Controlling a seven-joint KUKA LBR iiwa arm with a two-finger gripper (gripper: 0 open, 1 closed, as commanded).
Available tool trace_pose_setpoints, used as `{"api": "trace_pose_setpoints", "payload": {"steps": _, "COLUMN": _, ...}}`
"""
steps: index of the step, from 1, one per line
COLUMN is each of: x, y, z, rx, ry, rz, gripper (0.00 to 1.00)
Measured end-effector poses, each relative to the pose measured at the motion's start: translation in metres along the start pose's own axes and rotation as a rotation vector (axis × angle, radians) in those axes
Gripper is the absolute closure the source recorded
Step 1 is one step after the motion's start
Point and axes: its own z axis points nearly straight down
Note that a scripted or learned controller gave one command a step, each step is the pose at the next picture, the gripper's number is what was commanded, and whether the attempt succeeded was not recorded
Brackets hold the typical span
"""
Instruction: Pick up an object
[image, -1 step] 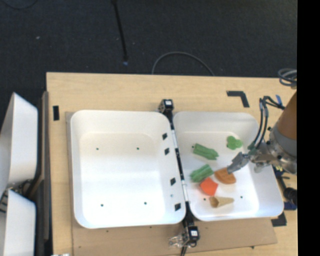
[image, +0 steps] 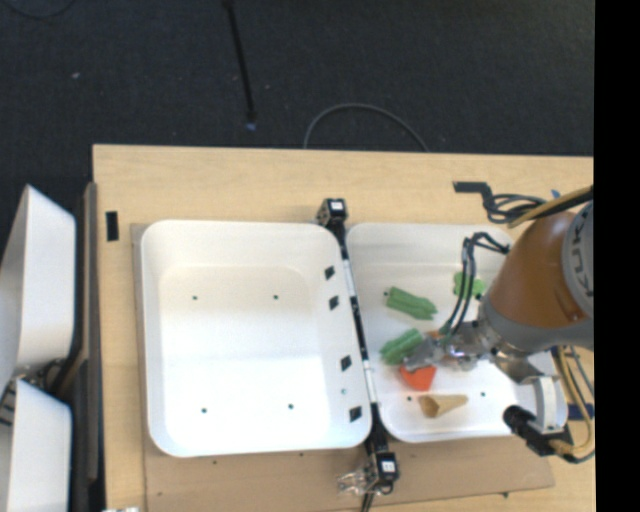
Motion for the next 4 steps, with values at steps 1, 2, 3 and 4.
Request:
{"api": "trace_pose_setpoints", "payload": {"steps": 1, "x": 0.037, "y": 0.001, "z": 0.010, "rx": -0.004, "ry": -0.002, "rz": -0.002, "gripper": 0.00}}
{"api": "trace_pose_setpoints", "payload": {"steps": 2, "x": 0.036, "y": 0.004, "z": -0.002, "rx": -0.010, "ry": 0.002, "rz": 0.004, "gripper": 1.00}}
{"api": "trace_pose_setpoints", "payload": {"steps": 3, "x": 0.032, "y": 0.004, "z": -0.002, "rx": -0.017, "ry": -0.010, "rz": 0.010, "gripper": 0.00}}
{"api": "trace_pose_setpoints", "payload": {"steps": 4, "x": 0.030, "y": 0.052, "z": 0.018, "rx": 0.011, "ry": 0.003, "rz": -0.005, "gripper": 0.00}}
